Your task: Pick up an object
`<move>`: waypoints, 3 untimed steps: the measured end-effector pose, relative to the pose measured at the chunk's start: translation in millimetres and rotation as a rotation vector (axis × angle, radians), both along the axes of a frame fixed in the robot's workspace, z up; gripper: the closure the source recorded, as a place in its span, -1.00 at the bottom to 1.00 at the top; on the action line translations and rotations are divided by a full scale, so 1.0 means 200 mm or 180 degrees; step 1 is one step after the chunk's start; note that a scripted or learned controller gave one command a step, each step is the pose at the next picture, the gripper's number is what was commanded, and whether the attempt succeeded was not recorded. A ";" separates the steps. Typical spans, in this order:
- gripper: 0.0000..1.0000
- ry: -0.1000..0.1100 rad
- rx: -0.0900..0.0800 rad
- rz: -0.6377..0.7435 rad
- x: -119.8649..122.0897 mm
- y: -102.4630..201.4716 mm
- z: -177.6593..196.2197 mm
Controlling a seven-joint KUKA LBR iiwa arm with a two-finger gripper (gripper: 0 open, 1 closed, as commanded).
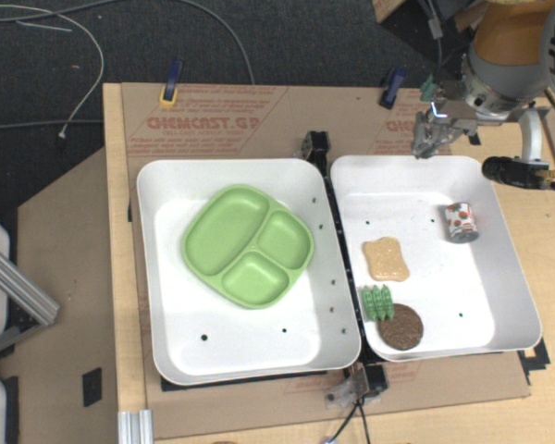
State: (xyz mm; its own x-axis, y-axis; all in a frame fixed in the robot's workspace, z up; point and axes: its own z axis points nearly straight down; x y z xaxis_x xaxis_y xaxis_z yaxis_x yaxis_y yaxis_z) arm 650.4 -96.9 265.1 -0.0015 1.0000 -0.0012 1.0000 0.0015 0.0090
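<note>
Two shallow white bins side by side on a cardboard sheet [213, 118] over the table [536, 248].

Left bin [166, 340]: one green divided plate [248, 245], three compartments, lying flat, roughly centred and turned at an angle. Nothing in the compartments.

Right bin [499, 276]: four items.
- small can [460, 221] with a red-and-white label, on its side near the far right wall
- tan slice of toast [386, 259], flat, left of centre
- small green ridged piece [377, 302], just below the toast, close to the left wall
- round brown cookie [400, 326], touching or just beside the green piece, at the near edge

Can sits well apart from the other three, which cluster along the left side.

Arm enters top right, orange band visible. Pincer [432, 141] hangs over the far rim of the right bin, above the cardboard edge, not touching any item. Nothing between its fingers. Fingers too small and dark to read; can't tell if apart or together.

Blue clamps [172, 80] on the far cardboard edge; black clip [315, 143] between the bins at the far end.
</note>
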 end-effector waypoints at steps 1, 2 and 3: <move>1.00 0.0034 0.0014 0.0013 -0.06 0.24 0.01; 1.00 0.0042 0.0012 0.0013 -0.12 0.52 -0.09; 1.00 0.0037 0.0013 0.0015 -0.15 0.77 -0.08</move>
